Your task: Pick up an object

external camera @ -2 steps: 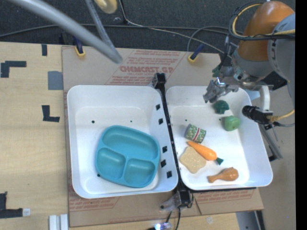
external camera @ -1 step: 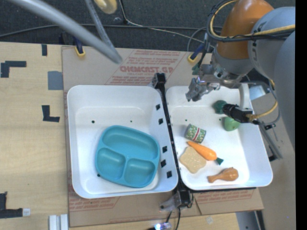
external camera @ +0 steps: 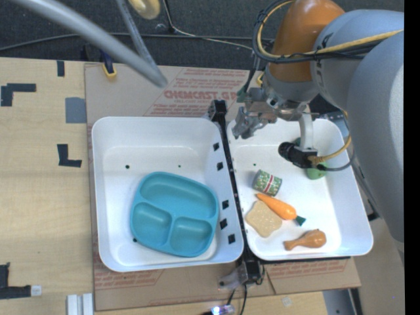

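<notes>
My gripper (external camera: 246,127) hangs over the far left corner of the right bin (external camera: 341,241), near the divider between the bins. Nothing shows between its fingers. In the right bin lie a small green can (external camera: 268,182), an orange carrot (external camera: 278,207), a slice of bread (external camera: 263,220) and a brown drumstick (external camera: 306,241). They sit in the near half of that bin, well below the gripper. A small green thing (external camera: 315,172) peeks out at the bin's right side.
The left bin (external camera: 111,143) holds a blue divided plate (external camera: 174,213). The grey arm with its orange band (external camera: 303,25) fills the upper right. A grey pole (external camera: 85,25) slants across the top left.
</notes>
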`<move>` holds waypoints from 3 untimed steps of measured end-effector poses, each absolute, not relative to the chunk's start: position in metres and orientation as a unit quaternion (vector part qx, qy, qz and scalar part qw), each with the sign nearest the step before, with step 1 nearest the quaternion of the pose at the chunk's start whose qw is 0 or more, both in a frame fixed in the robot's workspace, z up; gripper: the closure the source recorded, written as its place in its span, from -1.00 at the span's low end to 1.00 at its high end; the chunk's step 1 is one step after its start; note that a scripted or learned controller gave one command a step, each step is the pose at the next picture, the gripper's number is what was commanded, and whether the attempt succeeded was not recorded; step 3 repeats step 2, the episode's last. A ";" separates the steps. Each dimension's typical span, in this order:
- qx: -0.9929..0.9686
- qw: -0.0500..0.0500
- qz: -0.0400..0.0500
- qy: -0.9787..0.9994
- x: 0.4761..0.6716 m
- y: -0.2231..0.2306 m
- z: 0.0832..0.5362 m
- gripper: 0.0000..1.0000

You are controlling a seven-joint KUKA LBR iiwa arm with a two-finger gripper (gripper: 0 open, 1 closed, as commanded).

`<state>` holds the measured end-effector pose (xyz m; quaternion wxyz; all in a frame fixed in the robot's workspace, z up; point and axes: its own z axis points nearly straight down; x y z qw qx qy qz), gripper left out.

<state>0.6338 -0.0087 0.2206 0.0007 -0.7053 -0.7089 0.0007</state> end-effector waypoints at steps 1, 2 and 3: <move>-0.705 0.000 0.001 -0.709 0.639 0.046 0.210 1.00; -0.705 0.001 0.000 -0.709 0.641 0.096 0.223 1.00; -0.705 0.001 0.000 -0.709 0.641 0.096 0.223 1.00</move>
